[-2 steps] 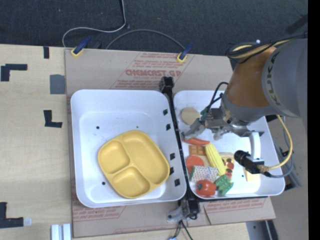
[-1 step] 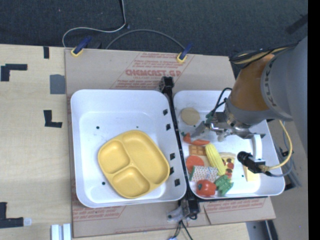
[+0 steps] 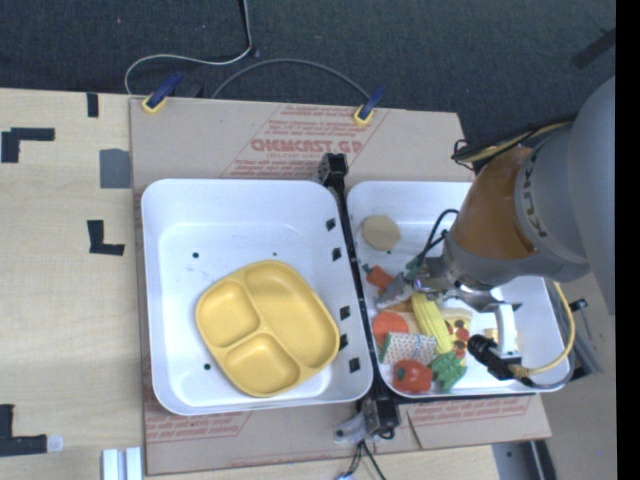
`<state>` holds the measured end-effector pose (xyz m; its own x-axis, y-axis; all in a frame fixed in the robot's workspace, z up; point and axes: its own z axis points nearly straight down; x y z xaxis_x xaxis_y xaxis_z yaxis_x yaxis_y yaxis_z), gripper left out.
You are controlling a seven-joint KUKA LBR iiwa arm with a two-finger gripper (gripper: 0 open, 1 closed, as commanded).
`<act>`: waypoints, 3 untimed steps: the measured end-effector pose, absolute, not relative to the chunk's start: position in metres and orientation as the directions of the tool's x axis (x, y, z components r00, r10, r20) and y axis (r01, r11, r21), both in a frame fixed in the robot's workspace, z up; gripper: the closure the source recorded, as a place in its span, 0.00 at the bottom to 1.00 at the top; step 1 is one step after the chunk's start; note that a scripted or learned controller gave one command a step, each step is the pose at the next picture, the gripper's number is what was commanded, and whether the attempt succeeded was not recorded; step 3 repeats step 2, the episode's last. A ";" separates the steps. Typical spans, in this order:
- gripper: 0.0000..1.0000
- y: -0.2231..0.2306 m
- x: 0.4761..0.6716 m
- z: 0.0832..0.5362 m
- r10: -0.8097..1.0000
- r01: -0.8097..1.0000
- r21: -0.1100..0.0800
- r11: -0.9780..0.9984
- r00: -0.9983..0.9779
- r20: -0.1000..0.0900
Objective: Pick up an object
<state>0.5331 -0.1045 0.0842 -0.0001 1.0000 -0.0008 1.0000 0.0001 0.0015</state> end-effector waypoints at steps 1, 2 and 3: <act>1.00 -0.104 0.534 0.095 1.000 1.000 0.001 0.001 -0.001 0.000; 1.00 -0.029 0.560 0.161 1.000 1.000 0.000 -0.002 0.002 0.000; 1.00 -0.029 0.560 0.161 1.000 1.000 0.000 -0.002 0.002 0.000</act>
